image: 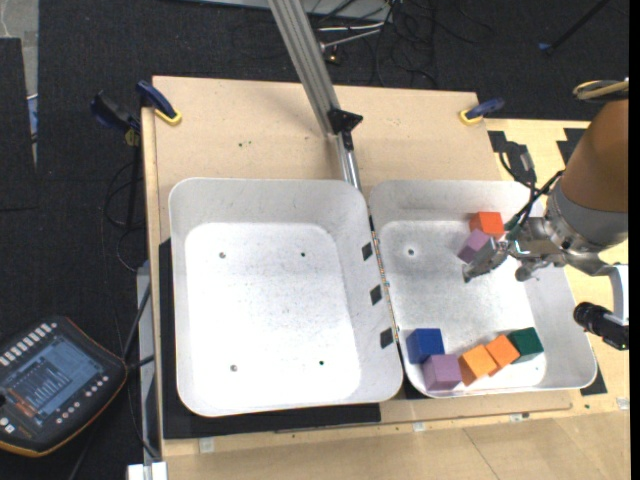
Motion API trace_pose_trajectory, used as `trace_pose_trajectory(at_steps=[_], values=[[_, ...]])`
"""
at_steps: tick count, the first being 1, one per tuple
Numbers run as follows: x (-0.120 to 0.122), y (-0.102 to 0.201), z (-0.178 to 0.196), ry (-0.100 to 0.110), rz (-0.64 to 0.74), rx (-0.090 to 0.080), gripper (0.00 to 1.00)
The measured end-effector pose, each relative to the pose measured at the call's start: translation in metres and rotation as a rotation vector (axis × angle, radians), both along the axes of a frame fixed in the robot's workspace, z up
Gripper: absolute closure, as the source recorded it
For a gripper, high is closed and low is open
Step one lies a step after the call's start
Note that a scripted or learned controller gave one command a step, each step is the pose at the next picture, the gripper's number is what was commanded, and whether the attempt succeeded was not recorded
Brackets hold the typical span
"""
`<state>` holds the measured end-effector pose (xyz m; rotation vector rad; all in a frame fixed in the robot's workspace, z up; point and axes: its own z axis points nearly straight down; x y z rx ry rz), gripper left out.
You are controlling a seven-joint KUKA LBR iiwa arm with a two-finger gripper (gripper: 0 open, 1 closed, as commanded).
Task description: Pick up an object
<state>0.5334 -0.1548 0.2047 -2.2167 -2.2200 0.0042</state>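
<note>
1. I am looking down at a slant on a pale wooden bench [260, 128] carrying two shallow white bins side by side, with dark floor around it.
2. The left bin [200, 268] shows only its speckled white floor.
3. The right bin [420, 218] holds all the small blocks I can see.
4. The grey arm [600, 183] reaches in from the right side of the view, its wrist over the upper right part of the right bin.
5. The gripper [487, 260] hangs low over that bin, its grey fingers pointing left and down. I cannot tell whether the jaws are open, closed or gripping anything.
6. An orange cube [488, 222] sits just above the gripper, and a lilac block [474, 245] lies right against the fingers; whether it is between them is unclear.
7. Along the bin's lower edge is a cluster: a blue cube [425, 344], a purple cube [441, 371] just below it, an orange block [482, 358] beside that, and a green cube [525, 345] at the right end.
8. A slanted metal pole [310, 68] crosses from the top of the view to the gap between the bins.
9. Blue and yellow clamps [158, 100] grip the bench's far corners.
10. A control pendant [50, 383] with a lit screen lies on the floor at lower left.
</note>
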Motion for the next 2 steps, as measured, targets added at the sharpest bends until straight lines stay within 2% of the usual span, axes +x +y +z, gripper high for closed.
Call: trace_pose_trajectory(at_steps=[1, 2], values=[[0.001, 0.000, 0.002, -0.005, -0.002, -0.001, 0.00], [0.005, -0.002, -0.060, 0.001, -0.003, 0.000, 0.00]])
